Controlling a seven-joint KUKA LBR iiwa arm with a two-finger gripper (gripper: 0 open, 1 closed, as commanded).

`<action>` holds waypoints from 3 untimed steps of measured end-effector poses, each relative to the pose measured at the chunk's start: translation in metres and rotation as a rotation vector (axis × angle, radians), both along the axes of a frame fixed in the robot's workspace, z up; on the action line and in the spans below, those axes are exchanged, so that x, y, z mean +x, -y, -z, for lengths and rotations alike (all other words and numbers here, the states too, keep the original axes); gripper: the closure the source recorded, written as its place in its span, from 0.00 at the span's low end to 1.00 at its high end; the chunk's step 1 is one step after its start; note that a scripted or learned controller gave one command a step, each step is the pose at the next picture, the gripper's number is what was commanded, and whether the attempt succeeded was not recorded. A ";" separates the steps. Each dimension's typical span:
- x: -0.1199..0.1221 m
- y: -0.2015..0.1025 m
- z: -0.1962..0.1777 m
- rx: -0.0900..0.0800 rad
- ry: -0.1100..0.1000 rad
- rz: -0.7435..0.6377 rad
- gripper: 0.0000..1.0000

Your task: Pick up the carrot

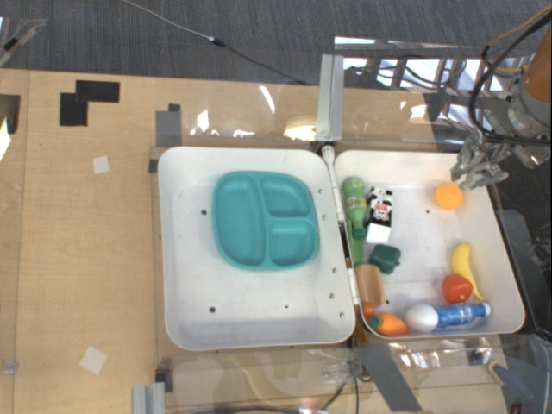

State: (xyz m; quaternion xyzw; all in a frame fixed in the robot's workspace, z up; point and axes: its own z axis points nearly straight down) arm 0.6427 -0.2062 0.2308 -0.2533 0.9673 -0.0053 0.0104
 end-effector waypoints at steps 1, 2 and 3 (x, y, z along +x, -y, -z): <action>-0.073 -0.002 0.117 0.007 -0.022 -0.060 1.00; -0.101 -0.001 0.095 -0.002 -0.016 -0.440 1.00; -0.149 0.000 0.140 -0.016 -0.006 -0.804 1.00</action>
